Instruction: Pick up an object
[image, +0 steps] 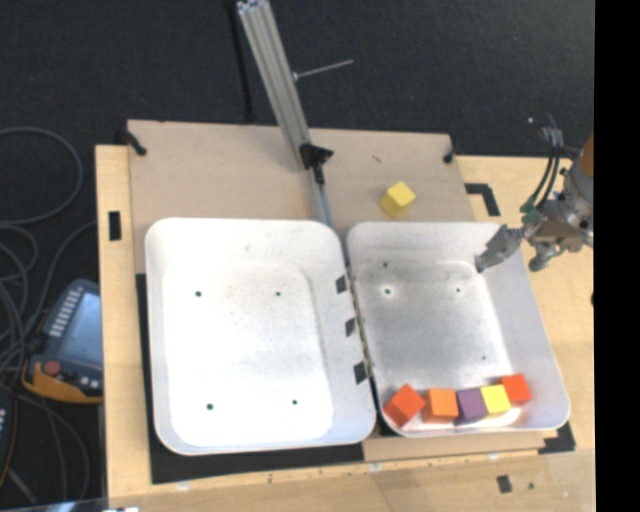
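Observation:
Several small blocks line the front wall of the right bin (430, 300): a red-orange one (405, 403), an orange one (442, 402), a purple one (470, 404), a yellow one (496, 400) and another red-orange one (516, 388). A lone yellow block (397, 198) lies on the bench behind the bins. My gripper (512, 262) hovers over the right bin's back right corner, far from the row of blocks. It is open, with nothing between its fingers.
The left bin (245, 330) sits beside the right one, with a dividing rim between them. A slanted metal rail (285, 95) rises from the bench behind the bins. Cables and a handheld pendant (70, 340) lie off the bench at left.

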